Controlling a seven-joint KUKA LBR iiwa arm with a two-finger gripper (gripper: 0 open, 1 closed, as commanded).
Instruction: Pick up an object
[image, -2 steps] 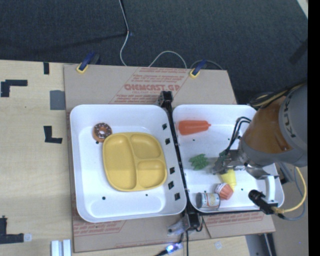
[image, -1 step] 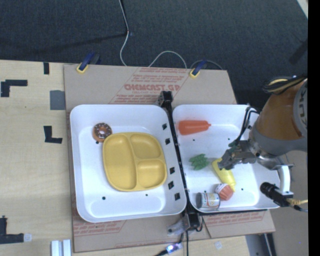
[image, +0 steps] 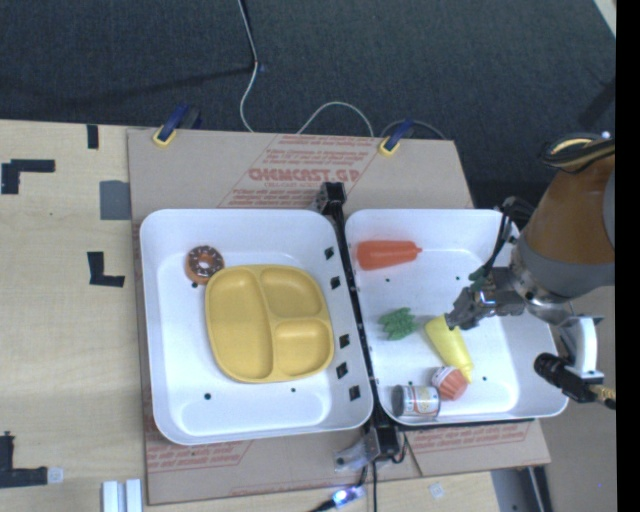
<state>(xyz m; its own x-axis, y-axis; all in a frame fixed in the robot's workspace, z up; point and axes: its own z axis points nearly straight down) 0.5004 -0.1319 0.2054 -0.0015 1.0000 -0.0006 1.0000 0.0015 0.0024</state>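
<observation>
The right bin (image: 470, 228) holds an orange carrot (image: 387, 254) at its back, a small green leafy piece (image: 397, 323) in the middle, a yellow corn-like piece (image: 449, 343), a small orange and white item (image: 451, 381) and a metal can (image: 415, 401) at the front. My gripper (image: 463, 314) hangs low over the right bin, its tip just right of and above the yellow piece's upper end. Nothing shows between its fingers.
The left bin (image: 165, 300) holds a yellow divided plate (image: 268, 322) and a chocolate doughnut (image: 204, 263). A black divider (image: 345, 300) runs between the bins. The arm's grey body and orange band (image: 570, 240) cover the right bin's right wall.
</observation>
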